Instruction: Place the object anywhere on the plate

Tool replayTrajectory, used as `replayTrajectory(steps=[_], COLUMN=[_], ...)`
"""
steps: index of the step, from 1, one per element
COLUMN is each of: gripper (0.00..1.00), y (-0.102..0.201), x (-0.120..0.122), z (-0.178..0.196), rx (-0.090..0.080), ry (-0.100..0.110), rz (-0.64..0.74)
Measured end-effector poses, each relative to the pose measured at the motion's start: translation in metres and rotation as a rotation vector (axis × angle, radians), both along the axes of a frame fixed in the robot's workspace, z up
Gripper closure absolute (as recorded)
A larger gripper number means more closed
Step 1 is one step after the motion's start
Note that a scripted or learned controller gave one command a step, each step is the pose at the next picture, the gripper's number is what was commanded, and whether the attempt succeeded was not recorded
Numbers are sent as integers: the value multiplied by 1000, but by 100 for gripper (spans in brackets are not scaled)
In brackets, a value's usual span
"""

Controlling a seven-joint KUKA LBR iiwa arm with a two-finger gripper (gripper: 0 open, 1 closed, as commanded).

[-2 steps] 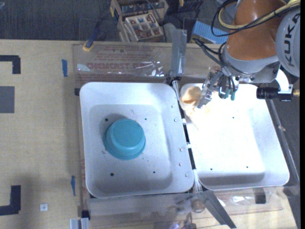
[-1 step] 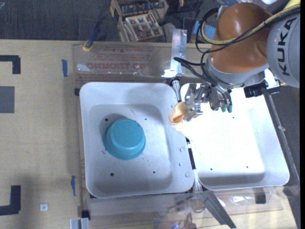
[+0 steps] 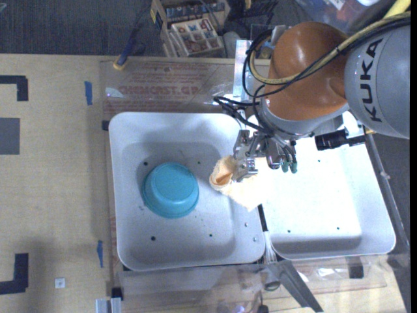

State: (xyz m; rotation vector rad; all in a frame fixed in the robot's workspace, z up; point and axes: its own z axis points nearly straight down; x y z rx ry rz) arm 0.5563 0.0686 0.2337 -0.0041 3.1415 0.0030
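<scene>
A round blue plate lies in the left bin, left of its middle. My gripper hangs over the ridge between the two bins, under the orange wrist band. It is shut on a pale cream and orange object, which juts out to the left of the fingertips and trails down and right over the bin wall. The object is about a plate's width to the right of the plate and apart from it.
The right bin lies under the arm, brightly lit. A cardboard sheet and a box of clutter sit behind the bins. The wooden bench stretches out to the left.
</scene>
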Motion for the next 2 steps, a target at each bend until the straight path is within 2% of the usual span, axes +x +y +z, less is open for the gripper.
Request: replayTrajectory(steps=[1, 2], gripper=[100, 0], y=[39, 39], x=[-18, -18], z=[-10, -10], rx=[0, 0], ry=[0, 0], rz=[-2, -2])
